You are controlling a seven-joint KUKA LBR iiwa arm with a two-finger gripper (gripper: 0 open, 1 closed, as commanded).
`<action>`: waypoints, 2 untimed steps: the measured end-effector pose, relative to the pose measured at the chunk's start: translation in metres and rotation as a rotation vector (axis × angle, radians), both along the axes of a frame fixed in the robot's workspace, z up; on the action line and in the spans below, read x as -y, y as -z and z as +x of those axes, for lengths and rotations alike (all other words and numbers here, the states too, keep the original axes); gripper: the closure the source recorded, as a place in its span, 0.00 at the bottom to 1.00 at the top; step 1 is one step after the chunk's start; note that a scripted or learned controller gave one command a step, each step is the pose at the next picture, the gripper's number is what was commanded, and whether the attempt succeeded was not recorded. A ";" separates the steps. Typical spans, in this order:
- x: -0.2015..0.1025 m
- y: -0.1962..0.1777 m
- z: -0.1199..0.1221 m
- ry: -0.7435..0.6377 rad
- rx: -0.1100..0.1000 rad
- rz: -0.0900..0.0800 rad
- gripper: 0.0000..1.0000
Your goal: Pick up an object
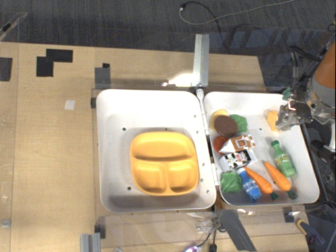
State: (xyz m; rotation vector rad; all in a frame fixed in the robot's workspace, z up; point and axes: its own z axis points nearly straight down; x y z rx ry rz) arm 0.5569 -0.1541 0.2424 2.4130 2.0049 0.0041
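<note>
- I am hovering my gripper over the right bin's far right edge; I cannot tell its state.
- The yellow piece is lying just left of it, nearest.

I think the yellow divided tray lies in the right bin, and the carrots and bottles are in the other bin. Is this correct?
Not quite. The camera view shows the yellow divided tray in the left bin; the carrots and bottles are in the other bin, the right bin.
</note>
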 end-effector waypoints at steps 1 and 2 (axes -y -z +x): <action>0.008 -0.023 0.103 0.568 -0.001 0.002 1.00; 0.045 -0.080 0.106 0.468 0.001 0.002 1.00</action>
